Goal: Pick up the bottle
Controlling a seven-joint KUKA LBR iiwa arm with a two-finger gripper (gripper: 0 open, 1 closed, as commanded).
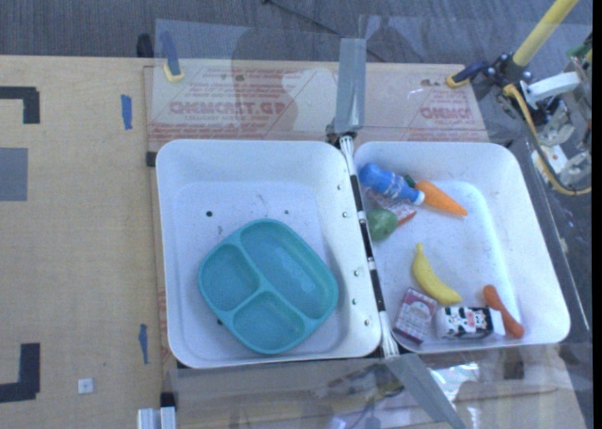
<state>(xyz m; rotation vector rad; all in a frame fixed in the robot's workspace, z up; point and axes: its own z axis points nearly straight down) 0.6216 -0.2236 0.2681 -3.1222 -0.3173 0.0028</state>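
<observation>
The bottle (388,184) is blue with a clear part and lies on its side in the back left corner of the right bin (527,230), close to the divider between the bins. An orange carrot (440,198) touches its right end. A green toy (381,223) sits just in front of it.
The right bin also holds a banana (433,277), two small cartons (414,316) (466,322) and an orange piece (503,311) near the front wall. A teal divided plate (268,284) fills much of the left bin (179,182). A yellow pole (555,13) and cabled hardware (560,131) stand off the back right.
</observation>
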